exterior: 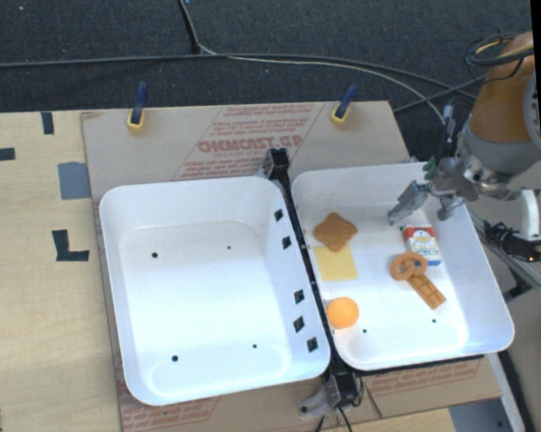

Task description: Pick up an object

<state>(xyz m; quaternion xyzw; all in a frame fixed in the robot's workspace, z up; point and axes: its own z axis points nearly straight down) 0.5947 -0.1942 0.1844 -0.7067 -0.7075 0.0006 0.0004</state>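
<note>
your grey two-finger gripper (426,201) hangs open and empty over the right white bin (483,333); drop straight onto the small red-and-white carton (422,242); centre before closing.

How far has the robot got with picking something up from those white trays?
Done so far: nothing looks lifted. The orange ball, yellow square, brown cookie, small carton and orange tool all lie in the right tray. In hand: the claw hangs open over that tray's upper right part, with nothing between its fingers. Left: coming down, closing on one item and lifting it.
</note>
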